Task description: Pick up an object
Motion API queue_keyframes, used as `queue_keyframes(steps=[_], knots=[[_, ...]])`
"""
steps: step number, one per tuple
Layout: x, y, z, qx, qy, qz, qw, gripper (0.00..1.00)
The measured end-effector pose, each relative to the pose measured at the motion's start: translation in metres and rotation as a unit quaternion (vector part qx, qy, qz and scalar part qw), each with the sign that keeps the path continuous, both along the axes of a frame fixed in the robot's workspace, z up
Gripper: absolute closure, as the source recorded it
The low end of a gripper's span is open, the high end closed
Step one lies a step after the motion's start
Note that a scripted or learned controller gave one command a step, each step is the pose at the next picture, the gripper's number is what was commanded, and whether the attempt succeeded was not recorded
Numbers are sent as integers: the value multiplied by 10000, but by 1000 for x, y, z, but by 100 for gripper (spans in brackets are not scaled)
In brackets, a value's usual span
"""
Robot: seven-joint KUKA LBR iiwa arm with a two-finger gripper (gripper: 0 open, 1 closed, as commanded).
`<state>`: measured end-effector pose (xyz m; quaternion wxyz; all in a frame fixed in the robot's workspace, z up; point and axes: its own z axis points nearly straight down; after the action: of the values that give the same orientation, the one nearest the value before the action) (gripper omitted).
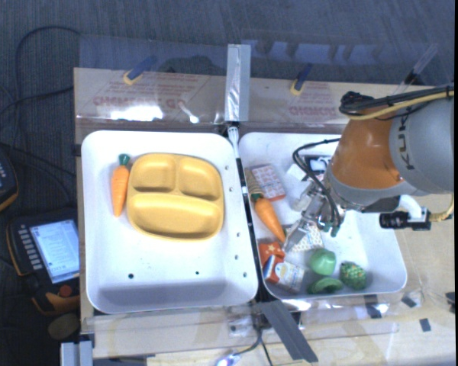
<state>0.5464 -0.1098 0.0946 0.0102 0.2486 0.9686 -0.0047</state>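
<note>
Right bin [382,277] on the tabletop: claw [309,223] hangs low among clutter, grip state can't be told. Carrot [269,217] lies just left of it, long axis slanting down-right toward the claw.

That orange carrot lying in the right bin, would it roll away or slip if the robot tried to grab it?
The carrot is tapered and looks like smooth plastic, so it may slip out toward its thin end. Being round, it would probably roll if nudged sideways. It looks stiff, and likely light, since it seems to be a toy.
</note>
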Motion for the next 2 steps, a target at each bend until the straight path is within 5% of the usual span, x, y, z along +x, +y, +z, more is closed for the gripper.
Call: queue_keyframes(steps=[1,2], knots=[[-59,-59,-4,36,18,-191,9998,0],[-57,-57,6,43,2,-182,9998,100]])
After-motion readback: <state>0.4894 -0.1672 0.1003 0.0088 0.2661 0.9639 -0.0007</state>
